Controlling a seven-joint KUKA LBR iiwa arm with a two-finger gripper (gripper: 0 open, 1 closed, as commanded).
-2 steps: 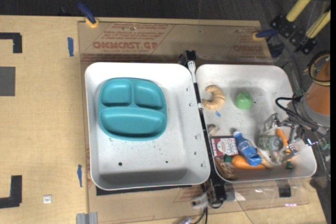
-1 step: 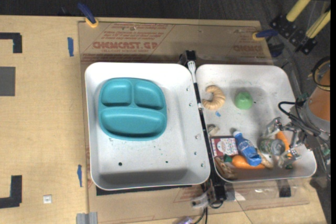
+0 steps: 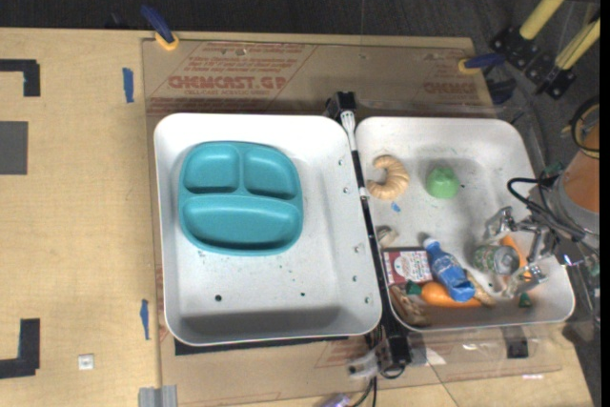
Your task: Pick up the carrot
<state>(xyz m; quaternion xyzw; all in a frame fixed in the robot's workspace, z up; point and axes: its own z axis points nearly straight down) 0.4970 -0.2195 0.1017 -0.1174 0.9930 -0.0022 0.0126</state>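
The carrot (image 3: 439,294) is a short orange piece lying near the front wall of the right bin (image 3: 496,138). A blue bottle (image 3: 448,269) lies against its upper side. My gripper (image 3: 507,250) is low inside the right bin near its right wall, to the right of the carrot and slightly farther back, apart from it. Cables and metal parts crowd the gripper, and a small orange patch shows among them. The grey arm with its orange band (image 3: 583,191) comes in from the right edge.
In the right bin lie a croissant (image 3: 388,176), a green ball (image 3: 441,182) and a red packet (image 3: 407,264) beside the bottle. The left bin (image 3: 324,291) holds a teal divided plate (image 3: 241,196). A black divider (image 3: 360,195) runs between the bins.
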